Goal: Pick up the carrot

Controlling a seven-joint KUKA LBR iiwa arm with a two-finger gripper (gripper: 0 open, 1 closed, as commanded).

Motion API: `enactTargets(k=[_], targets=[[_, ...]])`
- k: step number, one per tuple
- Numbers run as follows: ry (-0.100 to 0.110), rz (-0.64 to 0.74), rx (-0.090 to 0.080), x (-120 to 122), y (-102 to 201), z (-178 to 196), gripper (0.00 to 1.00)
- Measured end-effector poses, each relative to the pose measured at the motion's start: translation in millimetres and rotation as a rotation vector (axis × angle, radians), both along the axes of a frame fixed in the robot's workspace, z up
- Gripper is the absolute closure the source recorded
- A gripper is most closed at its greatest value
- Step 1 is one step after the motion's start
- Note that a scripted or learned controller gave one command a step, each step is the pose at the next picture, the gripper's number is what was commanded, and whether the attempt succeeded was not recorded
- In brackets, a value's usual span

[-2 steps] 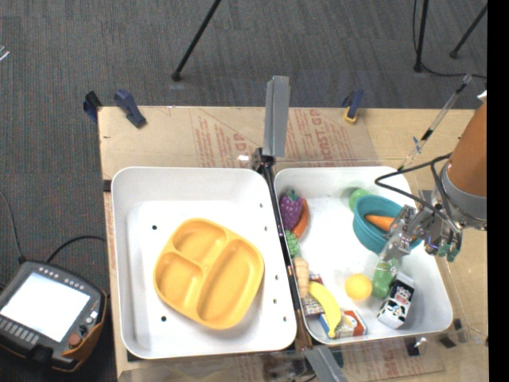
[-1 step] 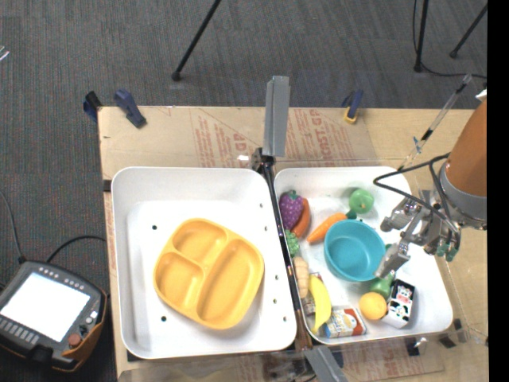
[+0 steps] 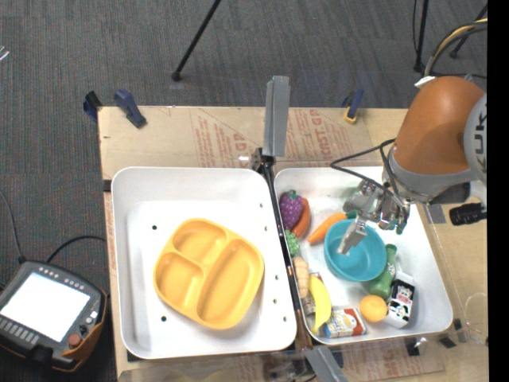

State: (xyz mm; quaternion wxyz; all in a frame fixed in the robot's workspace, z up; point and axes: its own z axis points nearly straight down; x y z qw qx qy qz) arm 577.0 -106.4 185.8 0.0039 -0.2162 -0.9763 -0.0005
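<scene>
Yellow divided plate (image 3: 209, 272) in left bin (image 3: 127, 213), carrot (image 3: 326, 228) in right bin (image 3: 433, 281) beside blue bowl (image 3: 355, 253), end effector (image 3: 367, 216) above bowl, grip state unclear

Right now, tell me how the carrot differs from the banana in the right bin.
The carrot is orange; the banana is yellow. The carrot lies at a slant against the blue bowl's upper left rim, near the grapes; the banana lies lower, near the bin's front. The carrot is close to the pincer; the banana is farther off. Both are long toy foods in the same bin.
</scene>
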Motion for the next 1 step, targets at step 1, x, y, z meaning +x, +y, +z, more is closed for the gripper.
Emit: enactTargets(k=[1], targets=[[-0.003, 0.013, -0.001, 13.9, 27.8, -100.7, 0.00]])
